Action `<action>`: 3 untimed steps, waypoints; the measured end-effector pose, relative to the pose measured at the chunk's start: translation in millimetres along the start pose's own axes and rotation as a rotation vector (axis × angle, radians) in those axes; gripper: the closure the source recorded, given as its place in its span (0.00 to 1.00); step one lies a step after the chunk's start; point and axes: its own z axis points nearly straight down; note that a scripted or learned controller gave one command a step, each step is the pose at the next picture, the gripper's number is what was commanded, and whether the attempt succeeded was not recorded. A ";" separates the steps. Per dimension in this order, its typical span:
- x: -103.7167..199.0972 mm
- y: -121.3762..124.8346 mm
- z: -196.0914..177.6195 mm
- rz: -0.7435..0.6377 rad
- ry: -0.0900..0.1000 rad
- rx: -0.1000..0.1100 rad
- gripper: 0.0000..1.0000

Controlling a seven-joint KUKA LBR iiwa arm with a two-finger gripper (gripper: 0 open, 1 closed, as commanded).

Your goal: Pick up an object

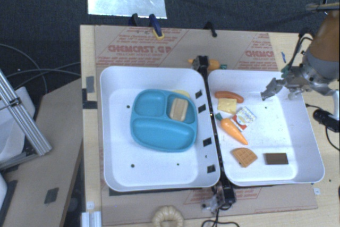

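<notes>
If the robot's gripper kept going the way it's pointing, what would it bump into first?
The gripper points left and downward over the right bin. Going straight on, it would probably meet the hot dog or the yellow cheese piece first. Height above the bin is unclear, so it might touch the bin floor sooner.

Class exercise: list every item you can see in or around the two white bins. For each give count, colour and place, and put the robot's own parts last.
Bins: 2, white, side by side on the bench.
Divided plate: 1, blue, in the left bin.
Bread-like piece: 1, tan, in the plate's upper right compartment.
Sausage: 1, orange-red, right bin, upper left.
Cheese-like block: 1, yellow, just below the sausage.
Small packet: 1, white and red, right of the block.
Carrot: 1, orange, right bin, left of middle.
Waffle-like piece: 1, tan, right bin, lower part.
Flat block: 1, brown, right of the waffle-like piece.
Gripper: 1, grey, above the right bin's upper right, holding nothing.
</notes>
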 end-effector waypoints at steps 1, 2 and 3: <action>-0.8 -4.7 61.3 0.002 0.001 0.004 0.00; -0.1 -2.4 100.6 0.003 0.002 -0.002 0.00; -0.8 0.6 86.0 0.001 -0.002 -0.013 1.00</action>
